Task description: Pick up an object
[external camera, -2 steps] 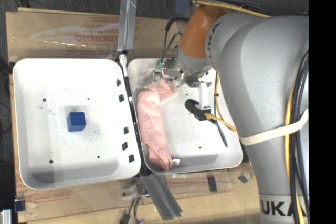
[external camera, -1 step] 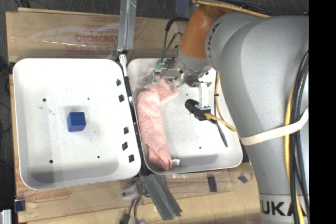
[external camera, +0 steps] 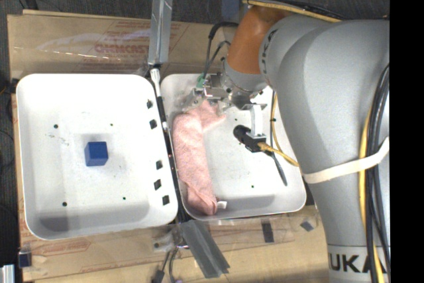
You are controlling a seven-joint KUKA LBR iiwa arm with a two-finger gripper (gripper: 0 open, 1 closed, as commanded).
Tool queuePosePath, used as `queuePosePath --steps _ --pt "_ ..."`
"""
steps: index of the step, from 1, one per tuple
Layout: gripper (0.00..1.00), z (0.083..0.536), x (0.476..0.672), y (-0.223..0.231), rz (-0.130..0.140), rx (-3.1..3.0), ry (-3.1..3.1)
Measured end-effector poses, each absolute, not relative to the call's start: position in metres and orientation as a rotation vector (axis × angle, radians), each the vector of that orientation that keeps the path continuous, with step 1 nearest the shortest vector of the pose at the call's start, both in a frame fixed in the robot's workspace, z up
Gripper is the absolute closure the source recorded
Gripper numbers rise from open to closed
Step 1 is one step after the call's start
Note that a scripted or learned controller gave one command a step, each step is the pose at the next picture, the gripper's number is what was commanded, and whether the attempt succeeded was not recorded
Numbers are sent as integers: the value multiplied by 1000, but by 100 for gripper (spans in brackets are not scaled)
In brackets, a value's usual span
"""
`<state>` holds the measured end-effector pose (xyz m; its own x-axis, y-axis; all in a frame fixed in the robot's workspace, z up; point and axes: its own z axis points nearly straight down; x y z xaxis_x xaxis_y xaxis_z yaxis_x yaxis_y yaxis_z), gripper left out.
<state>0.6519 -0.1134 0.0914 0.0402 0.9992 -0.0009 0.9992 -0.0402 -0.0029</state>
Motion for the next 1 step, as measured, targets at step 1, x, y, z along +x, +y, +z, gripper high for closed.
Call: queuePosePath --steps 1 --pt "0 100 634 -100 8 -2398 -2021"
